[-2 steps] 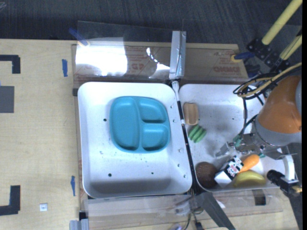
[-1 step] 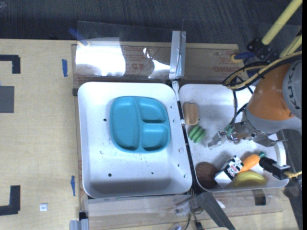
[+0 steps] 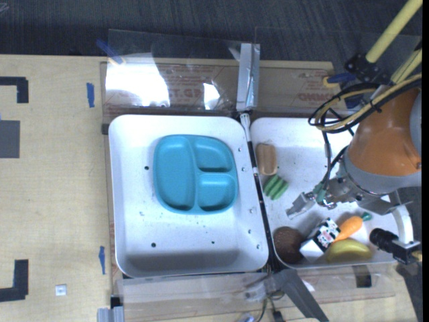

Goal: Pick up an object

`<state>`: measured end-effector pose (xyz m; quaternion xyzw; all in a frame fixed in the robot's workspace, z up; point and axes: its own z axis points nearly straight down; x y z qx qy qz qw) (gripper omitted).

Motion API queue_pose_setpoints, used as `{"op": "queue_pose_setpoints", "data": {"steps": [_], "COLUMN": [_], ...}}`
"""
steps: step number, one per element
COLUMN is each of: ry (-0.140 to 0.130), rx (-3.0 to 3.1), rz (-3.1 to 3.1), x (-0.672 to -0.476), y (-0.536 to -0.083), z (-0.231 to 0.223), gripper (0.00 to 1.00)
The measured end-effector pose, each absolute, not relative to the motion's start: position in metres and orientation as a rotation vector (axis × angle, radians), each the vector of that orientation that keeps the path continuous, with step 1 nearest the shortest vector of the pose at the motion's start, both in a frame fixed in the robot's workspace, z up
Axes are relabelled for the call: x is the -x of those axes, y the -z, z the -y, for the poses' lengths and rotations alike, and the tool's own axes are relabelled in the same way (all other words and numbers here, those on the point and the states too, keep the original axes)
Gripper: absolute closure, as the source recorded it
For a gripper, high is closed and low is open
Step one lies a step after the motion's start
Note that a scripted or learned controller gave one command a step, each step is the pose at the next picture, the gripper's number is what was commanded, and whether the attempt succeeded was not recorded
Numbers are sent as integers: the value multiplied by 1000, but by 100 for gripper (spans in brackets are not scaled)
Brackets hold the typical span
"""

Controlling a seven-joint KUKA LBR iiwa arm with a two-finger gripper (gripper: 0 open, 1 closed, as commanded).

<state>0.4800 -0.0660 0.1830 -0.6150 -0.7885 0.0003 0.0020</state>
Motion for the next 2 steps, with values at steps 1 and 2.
{"op": "queue_pose_setpoints", "data": {"steps": [1,2], "ry": [-7,-6], "rx": [1851,1850], "rz": [2525,2523], "x": [-477,-478], "y": [-131,-139], "z": [116,116], "gripper": [0,100]}}
